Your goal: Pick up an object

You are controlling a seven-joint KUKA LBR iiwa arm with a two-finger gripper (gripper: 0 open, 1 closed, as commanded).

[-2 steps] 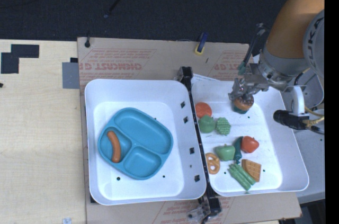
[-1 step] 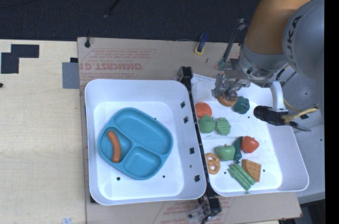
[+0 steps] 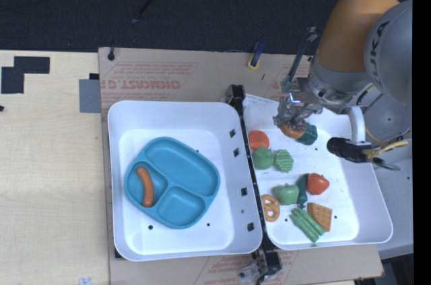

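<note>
My gripper (image 3: 293, 118) hangs over the back of the right bin (image 3: 367, 199), reaching in from the right. Right below its tip lies a small brown-orange toy (image 3: 294, 131) with a teal piece (image 3: 309, 136) beside it. The gripper's tip is at or just above that toy, and I cannot tell whether it touches it. Other toy foods lie in the same bin: an orange-red piece (image 3: 258, 139), two green pieces (image 3: 263, 158) (image 3: 284, 160), a red one (image 3: 318, 183), a green pepper (image 3: 287, 193), a pretzel (image 3: 271, 207), green beans (image 3: 306, 224) and an orange wafer (image 3: 320, 215).
The left bin (image 3: 121, 142) holds a blue divided plate (image 3: 182, 169) with a sausage (image 3: 145, 185) in its left compartment. A black cable end (image 3: 347, 149) sticks out beside the arm over the right bin. Both bins sit on cardboard (image 3: 175, 78).
</note>
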